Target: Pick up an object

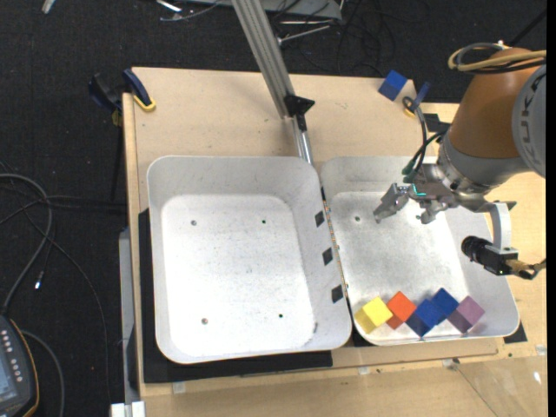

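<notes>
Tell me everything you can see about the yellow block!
The yellow block is a small cube with a plain, bright, matte surface, maybe wood or foam. It sits in the right-hand white bin, down in its near left corner, close against the bin's rim. It looks turned a little, so one corner points outward. An orange block presses against its right side, first in a row of four blocks. The gripper hangs well away, over the far end of the same bin.

The arm [499, 120] is cut by the right edge of the frame. It hides the upper right corner of the right bin [408, 259]. The orange cube [400, 307] is partly behind the yellow cube [375, 314]. At lower left, a dark device [16, 376] is cut by the frame edge.
</notes>
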Robot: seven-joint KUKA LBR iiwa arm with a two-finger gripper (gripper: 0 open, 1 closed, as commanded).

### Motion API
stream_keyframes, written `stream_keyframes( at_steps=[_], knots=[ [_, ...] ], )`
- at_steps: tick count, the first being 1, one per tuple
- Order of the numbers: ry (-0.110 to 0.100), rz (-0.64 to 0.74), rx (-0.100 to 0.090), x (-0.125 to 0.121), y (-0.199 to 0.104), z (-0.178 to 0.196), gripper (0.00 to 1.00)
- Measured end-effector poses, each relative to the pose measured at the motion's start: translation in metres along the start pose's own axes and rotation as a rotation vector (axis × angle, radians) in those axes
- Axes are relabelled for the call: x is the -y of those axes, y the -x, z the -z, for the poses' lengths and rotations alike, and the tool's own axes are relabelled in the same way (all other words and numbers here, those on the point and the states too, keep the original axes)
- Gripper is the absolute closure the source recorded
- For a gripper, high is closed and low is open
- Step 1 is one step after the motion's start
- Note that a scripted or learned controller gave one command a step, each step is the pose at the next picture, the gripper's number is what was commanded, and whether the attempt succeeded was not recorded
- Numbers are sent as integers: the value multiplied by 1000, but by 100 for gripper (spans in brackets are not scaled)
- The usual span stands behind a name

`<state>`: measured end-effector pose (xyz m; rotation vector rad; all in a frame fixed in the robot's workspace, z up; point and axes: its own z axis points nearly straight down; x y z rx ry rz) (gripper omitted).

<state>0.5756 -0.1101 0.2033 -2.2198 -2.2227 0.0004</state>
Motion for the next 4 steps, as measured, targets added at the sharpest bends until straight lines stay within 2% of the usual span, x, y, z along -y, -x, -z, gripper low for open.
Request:
stream_keyframes(
  at_steps=[1,2,3,4],
  knots=[
    [0,-4,2,-2,35,-111,0],
    [1,-3,0,-3,33,-108,0],
    [3,-3,1,-3,33,-98,100],
    [2,-4,0,-3,33,-98,0]
  ],
)
